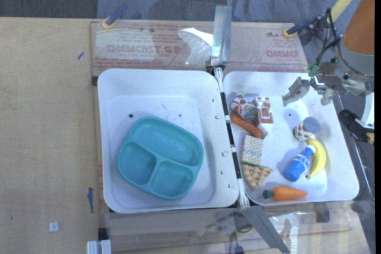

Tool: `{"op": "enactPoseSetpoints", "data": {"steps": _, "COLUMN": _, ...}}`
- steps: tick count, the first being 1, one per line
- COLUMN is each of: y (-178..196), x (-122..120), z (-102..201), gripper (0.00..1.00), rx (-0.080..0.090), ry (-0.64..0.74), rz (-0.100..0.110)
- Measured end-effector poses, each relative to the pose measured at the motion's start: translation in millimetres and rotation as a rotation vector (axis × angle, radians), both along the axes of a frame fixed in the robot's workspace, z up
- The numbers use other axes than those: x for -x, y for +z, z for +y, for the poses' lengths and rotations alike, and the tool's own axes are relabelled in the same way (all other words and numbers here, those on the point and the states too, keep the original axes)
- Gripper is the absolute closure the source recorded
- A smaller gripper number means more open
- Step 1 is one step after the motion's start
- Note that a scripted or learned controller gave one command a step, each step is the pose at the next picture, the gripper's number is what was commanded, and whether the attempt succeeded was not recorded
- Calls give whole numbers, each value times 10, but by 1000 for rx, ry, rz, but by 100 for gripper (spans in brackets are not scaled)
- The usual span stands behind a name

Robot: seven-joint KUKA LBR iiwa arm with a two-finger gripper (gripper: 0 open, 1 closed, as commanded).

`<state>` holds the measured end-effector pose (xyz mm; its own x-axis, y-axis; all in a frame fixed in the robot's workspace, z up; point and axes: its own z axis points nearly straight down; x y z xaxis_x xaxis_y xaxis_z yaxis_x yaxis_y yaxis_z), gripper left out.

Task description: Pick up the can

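Two white bins stand side by side. In which one is the can?

In the right bin (348,178). I think the can (307,128) is the small thing with a round grey top, standing in the right half of that bin, but it is small and blurred, so the label cannot be read.

What is near it?

A banana (319,156) and a blue bottle (297,165) lie just in front of it. The bottle covers a part of the banana. In the left half of the bin some red and white packages (252,108) are crowded together, and I cannot tell where one ends and the next begins.

And the gripper?

The gripper (310,91) hangs over the far right part of the same bin, behind the can and apart from it. Its fingers are spread and there is nothing between them. The arm (362,24) with the orange band is cut off by the picture's right edge.

And the left bin?

The left bin (113,89) holds a teal plate (159,156) with three compartments.
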<state>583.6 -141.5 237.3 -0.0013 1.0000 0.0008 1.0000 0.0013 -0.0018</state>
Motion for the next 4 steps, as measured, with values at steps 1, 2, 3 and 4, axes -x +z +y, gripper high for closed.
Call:
{"op": "enactPoseSetpoints", "data": {"steps": 1, "y": -759, "x": 525, "z": -454, "gripper": 0, "rx": 1, "ry": -23, "rz": -1}}
{"op": "enactPoseSetpoints", "data": {"steps": 2, "y": -1465, "x": 229, "z": -669, "gripper": 0, "rx": -17, "ry": 52, "rz": -7}}
{"op": "enactPoseSetpoints", "data": {"steps": 3, "y": -1363, "x": 241, "z": -729, "gripper": 100, "rx": -6, "ry": 46, "rz": -9}}
{"op": "enactPoseSetpoints", "data": {"steps": 4, "y": -440, "x": -325, "z": -211, "gripper": 100, "rx": 2, "ry": -156, "rz": -3}}
